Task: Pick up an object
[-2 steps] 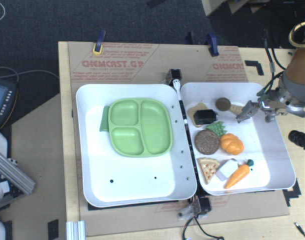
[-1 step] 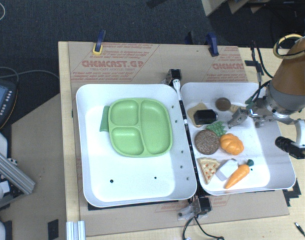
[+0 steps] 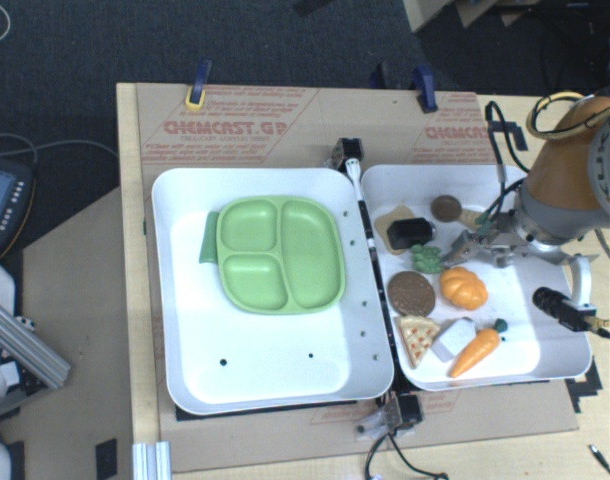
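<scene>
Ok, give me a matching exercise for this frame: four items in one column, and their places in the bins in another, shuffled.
Things:
1. green divided plate
2. carrot
3. pizza slice
4. brown round piece

Places:
A. right bin, near its far edge
B. left bin, middle
C. right bin, near front edge, right of the pizza slice
D. right bin, front left, just below the dark round patty

Pairs: 1-B, 2-C, 3-D, 4-A
</scene>
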`<state>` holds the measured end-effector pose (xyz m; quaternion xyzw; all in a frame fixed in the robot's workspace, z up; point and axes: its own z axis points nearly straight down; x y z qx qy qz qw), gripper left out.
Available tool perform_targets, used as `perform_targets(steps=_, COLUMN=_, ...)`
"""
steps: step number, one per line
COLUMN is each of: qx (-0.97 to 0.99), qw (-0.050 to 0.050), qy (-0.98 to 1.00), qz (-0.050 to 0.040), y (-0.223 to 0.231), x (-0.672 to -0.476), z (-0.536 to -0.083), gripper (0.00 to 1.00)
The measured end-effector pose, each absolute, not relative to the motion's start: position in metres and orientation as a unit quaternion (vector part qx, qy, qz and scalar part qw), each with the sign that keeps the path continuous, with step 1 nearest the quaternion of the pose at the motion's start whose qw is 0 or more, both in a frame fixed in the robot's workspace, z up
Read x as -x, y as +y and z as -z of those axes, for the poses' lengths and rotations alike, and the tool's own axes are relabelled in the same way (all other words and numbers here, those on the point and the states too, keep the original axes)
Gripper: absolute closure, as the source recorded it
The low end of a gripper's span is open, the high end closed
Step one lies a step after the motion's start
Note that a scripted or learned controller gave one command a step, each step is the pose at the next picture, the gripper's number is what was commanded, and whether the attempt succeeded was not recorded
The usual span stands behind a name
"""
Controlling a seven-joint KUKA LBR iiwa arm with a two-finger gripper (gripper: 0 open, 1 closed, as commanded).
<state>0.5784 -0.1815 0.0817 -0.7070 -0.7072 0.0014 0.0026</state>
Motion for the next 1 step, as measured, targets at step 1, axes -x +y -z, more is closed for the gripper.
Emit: perform_targets(steps=1, qx=0.707, qw=-0.001, qy=-0.707, qz=0.0004, y=-0.1824, x=-0.5800, z=-0.0957, gripper=1.00)
